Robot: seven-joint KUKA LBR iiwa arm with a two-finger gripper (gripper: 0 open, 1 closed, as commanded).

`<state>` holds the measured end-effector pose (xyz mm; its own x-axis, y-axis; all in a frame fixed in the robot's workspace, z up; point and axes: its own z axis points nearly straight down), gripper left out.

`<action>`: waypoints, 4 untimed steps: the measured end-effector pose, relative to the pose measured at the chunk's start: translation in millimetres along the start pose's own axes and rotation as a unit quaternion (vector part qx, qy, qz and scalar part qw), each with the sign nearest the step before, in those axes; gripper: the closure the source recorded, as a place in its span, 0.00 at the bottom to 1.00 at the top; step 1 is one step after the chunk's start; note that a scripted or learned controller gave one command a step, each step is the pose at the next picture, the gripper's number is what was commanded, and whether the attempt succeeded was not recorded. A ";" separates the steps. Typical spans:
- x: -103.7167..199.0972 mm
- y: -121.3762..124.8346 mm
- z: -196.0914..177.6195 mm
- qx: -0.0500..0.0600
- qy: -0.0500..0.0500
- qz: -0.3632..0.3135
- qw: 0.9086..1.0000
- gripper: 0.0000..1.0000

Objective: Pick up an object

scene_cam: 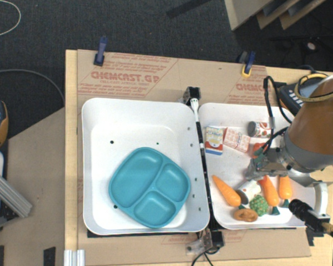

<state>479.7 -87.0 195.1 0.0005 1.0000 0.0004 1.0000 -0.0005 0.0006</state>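
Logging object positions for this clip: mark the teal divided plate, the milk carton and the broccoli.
teal divided plate [149, 185], camera view, on its central divider.
milk carton [213, 140], camera view, middle of its front face.
broccoli [258, 204], camera view, green top.

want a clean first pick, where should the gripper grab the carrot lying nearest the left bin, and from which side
Judging by its pose, grip the carrot across its middle, coming straight down from above. It lies flat and slanted in the right bin, long and narrow, so fingers closing across its width should fit. Its lower end crowds the broccoli and a brown piece; the upper half has more room.
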 end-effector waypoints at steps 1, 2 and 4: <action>-38.2 55.6 97.0 0.000 -0.001 0.000 1.000 1.00; 128.2 72.5 5.2 -0.005 0.003 -0.010 1.000 1.00; 69.5 -3.1 -43.8 0.006 -0.001 0.004 1.000 1.00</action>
<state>476.7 -17.6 238.9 0.0092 1.0000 -0.0011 0.9999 -0.0092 -0.0113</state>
